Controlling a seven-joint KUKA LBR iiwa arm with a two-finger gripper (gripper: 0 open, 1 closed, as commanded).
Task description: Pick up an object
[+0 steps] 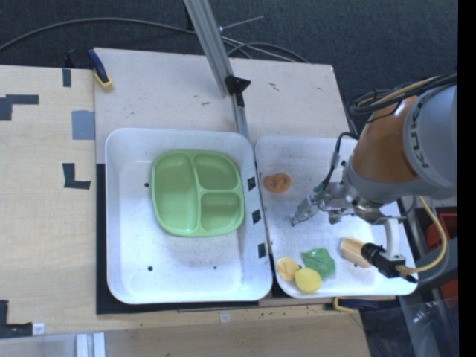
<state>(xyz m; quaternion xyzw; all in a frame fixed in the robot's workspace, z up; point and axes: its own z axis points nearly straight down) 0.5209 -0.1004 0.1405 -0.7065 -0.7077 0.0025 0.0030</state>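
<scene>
Gripper (303, 213) low over the middle of the right bin (305, 158), with small pickings near and far.

At the near edge a yellow ball (307, 280) touches a green lump (319, 261). Both look light; the ball may roll, so grip it across its middle, though the rim crowds it. Whether the gripper is released or clenched cannot be told; nothing shows in it. Towards the far-left corner an orange disc (277, 182) lies alone, flat and thin, with open floor around it.

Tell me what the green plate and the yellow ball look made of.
Green plate: probably moulded plastic with a matte finish, going by its uniform colour and soft, rounded compartment ridges. Yellow ball: perhaps plastic or foam, smooth and evenly yellow, but too small to be sure.
</scene>
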